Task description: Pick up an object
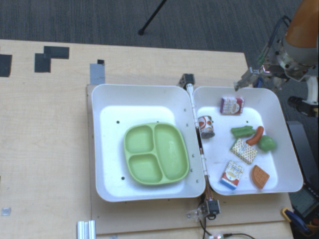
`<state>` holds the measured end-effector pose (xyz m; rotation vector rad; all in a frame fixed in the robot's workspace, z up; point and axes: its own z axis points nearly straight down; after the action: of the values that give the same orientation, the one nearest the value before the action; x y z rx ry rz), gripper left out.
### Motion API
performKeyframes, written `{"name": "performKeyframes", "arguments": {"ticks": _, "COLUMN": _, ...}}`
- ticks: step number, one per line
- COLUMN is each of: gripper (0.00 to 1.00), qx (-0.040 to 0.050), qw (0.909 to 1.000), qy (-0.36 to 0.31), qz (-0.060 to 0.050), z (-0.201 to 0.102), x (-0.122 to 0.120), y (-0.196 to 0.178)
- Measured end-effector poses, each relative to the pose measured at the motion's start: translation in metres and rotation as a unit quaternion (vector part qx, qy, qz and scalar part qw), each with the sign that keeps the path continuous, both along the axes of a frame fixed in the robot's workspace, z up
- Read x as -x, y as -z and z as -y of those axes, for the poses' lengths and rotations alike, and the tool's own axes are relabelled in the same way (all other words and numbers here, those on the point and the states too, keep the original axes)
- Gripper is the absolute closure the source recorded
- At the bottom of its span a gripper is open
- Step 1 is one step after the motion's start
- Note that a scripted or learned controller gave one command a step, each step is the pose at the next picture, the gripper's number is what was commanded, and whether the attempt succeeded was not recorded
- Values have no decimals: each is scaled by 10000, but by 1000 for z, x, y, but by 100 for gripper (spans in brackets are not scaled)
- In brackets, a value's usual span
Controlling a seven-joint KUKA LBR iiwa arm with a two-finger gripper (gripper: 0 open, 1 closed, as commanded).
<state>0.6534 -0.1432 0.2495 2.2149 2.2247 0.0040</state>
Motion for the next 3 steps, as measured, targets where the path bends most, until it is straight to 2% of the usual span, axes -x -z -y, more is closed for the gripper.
{"name": "performKeyframes", "arguments": {"ticks": 1, "gripper": 0, "qx": 1, "qw": 10000, "qy": -1, "qz": 0, "z": -27, "x": 18, "y": 165}}
{"name": "performKeyframes", "arguments": {"ticks": 2, "gripper": 0, "qx": -3, "qw": 10000, "qy": 14, "qz": -12, "z": -54, "x": 122, "y": 165}}
{"name": "performKeyframes", "arguments": {"ticks": 3, "gripper": 100, "qx": 4, "qw": 10000, "qy": 10, "qz": 30, "z": -53, "x": 119, "y": 153}}
